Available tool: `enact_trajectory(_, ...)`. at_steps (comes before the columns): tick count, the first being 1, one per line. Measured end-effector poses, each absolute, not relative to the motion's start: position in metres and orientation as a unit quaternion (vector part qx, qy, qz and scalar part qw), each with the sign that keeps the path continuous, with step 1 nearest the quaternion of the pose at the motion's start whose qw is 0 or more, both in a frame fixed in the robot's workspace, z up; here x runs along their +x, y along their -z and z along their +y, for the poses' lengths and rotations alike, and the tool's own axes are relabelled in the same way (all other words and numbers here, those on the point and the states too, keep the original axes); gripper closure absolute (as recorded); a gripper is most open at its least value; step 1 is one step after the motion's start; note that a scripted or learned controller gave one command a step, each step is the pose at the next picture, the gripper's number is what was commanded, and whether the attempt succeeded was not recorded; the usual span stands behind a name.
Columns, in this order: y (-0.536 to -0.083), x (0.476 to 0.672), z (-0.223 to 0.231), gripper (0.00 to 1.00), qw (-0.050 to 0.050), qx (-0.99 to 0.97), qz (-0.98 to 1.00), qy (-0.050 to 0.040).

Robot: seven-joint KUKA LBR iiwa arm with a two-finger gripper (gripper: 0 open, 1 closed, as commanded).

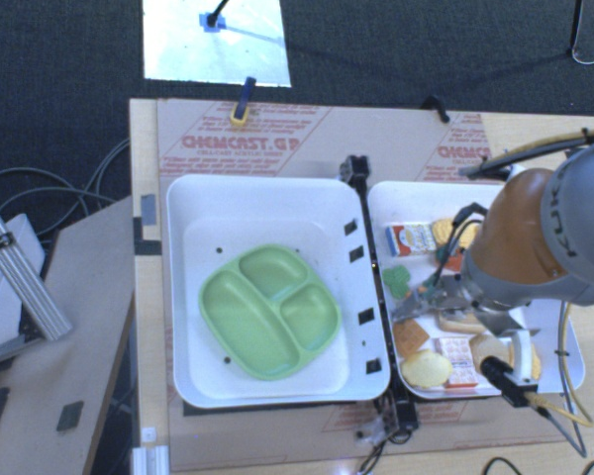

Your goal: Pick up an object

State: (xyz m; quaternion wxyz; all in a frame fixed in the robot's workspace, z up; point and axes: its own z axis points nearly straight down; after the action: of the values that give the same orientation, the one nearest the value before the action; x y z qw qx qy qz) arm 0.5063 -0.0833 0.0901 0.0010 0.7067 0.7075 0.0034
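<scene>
A divided plate (268, 311) lies in the left bin (267, 194).

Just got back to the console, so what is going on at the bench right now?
The grey arm reaches in from the right, over the right bin, which holds small food-like items, among them a red and white packet and a yellow round piece. Its claw sits low near the bin's left side; nothing visibly held. The left bin holds a green divided tray.

Open room over left bin (193, 265), around green divided plate (268, 310). Crowded right bin (381, 206): small carton (409, 237), green piece (397, 281), cracker (410, 337), yellow round item (427, 369) close together. Arm (525, 240) blocking its right half.
</scene>
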Motion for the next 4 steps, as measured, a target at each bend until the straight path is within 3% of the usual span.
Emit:
enact_trajectory(1, -0.103, 0.51, -0.084, 1.0, 0.008, 0.707, 0.707, -0.0069)
enact_trajectory(3, -0.211, 0.508, -0.104, 1.0, 0.003, 0.706, 0.708, -0.002)
enact_trajectory(4, -0.225, 0.51, -0.104, 1.0, 0.002, 0.706, 0.708, -0.0012)
